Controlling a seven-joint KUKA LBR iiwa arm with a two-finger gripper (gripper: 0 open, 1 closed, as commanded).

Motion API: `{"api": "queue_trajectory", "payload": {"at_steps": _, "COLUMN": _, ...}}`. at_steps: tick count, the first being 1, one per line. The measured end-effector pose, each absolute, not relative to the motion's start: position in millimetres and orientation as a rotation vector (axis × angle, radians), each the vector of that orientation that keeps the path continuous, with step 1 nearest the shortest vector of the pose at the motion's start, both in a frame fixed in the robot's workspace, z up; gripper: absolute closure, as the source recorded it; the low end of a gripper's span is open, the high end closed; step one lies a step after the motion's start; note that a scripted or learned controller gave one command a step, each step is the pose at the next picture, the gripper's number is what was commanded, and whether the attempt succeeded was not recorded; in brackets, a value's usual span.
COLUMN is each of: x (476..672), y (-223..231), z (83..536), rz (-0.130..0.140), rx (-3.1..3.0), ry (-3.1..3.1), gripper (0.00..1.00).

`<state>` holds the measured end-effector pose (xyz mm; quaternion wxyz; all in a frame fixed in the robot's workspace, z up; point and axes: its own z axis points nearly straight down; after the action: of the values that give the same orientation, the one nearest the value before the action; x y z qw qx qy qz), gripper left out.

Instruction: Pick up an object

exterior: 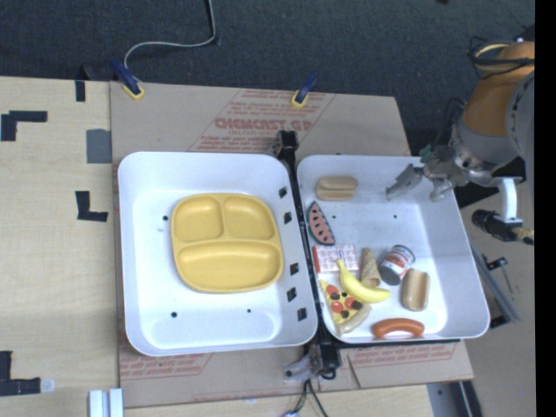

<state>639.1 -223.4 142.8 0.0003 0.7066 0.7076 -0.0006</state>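
Two fingers spread wide, apparently holding nothing: the claw (419,185) hovers over the right bin (452,259).

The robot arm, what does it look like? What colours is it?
The arm is chunky and rounded, grey with an orange band above the wrist. At its end sits a small grey metal gripper with two thin fingers, by the right white bin's top edge.

A: Left bin (139,233)?
B: White, with a yellow divided plate (228,241).
A: Right bin (452,259)?
B: White too; yellow banana (360,287), red sausage (398,327), red-and-green watermelon slice (320,224).
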Motion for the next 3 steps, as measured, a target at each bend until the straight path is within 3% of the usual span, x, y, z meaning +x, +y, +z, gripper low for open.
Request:
{"api": "queue_trajectory", "payload": {"at_steps": 1, "x": 669.5, "y": -202, "z": 87, "rz": 0.000, "rx": 2.217, "ry": 2.221, "gripper": 0.00}}
{"api": "queue_trajectory", "payload": {"at_steps": 2, "x": 669.9, "y": -203, "z": 97, "rz": -0.003, "rx": 2.213, "ry": 2.220, "gripper": 1.00}}
{"api": "queue_trajectory", "payload": {"at_steps": 3, "x": 669.8, "y": -202, "z": 97, "rz": -0.003, "rx": 2.213, "ry": 2.220, "gripper": 0.00}}
